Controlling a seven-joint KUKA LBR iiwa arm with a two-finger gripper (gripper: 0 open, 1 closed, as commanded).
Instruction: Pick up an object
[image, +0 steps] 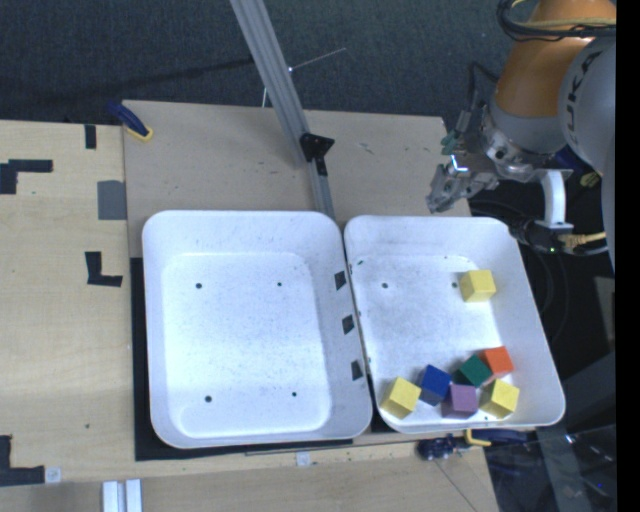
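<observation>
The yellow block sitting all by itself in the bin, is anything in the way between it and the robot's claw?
Nothing visible blocks it. The gripper hangs above the far rim of the right bin, and the lone yellow block lies on bare bin floor, apart from the cluster of blocks at the near edge.

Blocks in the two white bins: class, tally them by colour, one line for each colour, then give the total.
Yellow: 3
Blue: 1
Green: 1
Orange: 1
Purple: 1
Total: 7, all in the right bin
</observation>
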